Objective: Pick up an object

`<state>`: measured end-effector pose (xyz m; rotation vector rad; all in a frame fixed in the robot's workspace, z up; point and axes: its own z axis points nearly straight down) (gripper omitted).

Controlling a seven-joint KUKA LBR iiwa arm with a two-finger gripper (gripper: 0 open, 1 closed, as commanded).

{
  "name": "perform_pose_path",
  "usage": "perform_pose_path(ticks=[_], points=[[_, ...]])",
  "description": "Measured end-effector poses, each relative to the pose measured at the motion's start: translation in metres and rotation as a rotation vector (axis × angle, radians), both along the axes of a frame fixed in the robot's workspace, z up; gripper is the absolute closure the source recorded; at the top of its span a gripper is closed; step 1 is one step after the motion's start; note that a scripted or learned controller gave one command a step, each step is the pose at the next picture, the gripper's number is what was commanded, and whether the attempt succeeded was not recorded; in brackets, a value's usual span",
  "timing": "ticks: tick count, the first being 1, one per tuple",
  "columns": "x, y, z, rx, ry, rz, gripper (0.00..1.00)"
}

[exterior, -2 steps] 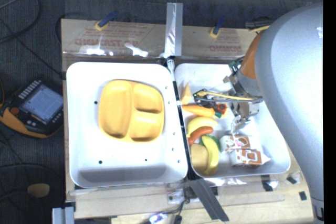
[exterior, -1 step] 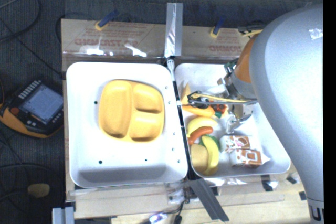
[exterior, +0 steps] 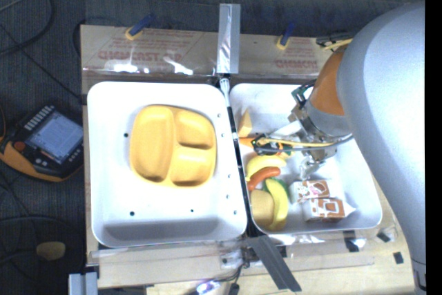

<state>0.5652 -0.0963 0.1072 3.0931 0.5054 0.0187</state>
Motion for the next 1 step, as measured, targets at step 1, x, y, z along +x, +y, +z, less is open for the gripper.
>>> perform_pose_path(ticks=[1], points=[[0.0088, -0.0192, 0.0300, 0.005, 0.019, 0.004, 0.00]])
